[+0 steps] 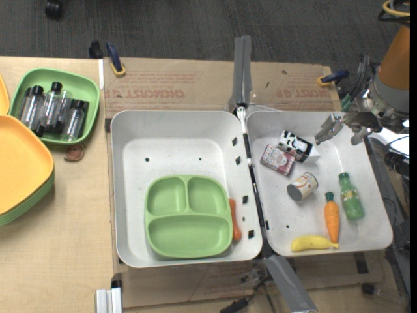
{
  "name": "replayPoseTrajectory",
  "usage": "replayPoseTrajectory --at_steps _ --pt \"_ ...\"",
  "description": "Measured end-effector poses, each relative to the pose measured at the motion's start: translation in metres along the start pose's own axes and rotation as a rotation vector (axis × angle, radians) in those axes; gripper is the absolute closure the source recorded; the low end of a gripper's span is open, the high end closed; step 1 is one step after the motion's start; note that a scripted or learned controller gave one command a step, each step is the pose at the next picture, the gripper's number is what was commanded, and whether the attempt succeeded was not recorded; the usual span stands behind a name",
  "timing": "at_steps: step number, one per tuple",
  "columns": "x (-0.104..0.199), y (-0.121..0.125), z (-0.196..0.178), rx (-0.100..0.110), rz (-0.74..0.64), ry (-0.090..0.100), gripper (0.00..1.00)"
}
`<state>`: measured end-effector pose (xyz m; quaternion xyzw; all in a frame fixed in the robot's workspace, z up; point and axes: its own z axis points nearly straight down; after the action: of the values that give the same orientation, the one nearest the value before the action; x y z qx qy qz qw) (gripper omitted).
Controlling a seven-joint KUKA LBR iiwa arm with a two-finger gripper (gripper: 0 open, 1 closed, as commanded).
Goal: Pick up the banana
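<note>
Nothing's really done yet — the banana (313, 243) is lying untouched at the right bin's (384, 240) near edge, beside the carrot (332, 220), while the gripper (341, 128) hovers open and empty over the far right corner.

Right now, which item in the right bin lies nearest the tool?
The black-and-white toy: it lies just left of the tool, while the banana lies far off.

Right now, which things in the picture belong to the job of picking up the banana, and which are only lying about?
For the job:
banana, at the right bin's near edge
tool, above the right bin's far corner

Lying about:
carrot
green bottle
can
pink packet
green divided plate, left bin
</note>
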<state>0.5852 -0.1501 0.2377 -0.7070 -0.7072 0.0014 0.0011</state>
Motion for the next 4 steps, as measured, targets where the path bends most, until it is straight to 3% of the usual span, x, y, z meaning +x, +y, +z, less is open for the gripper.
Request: replayPoseTrajectory --at_steps 1,2,4 --pt "-0.004 0.015 0.115 -0.002 -0.146 0.0 0.0" --pt "-0.004 -0.036 0.147 -0.001 -0.101 0.001 0.0" --pt "-0.036 -0.022 0.146 -0.001 -0.022 0.009 0.0"
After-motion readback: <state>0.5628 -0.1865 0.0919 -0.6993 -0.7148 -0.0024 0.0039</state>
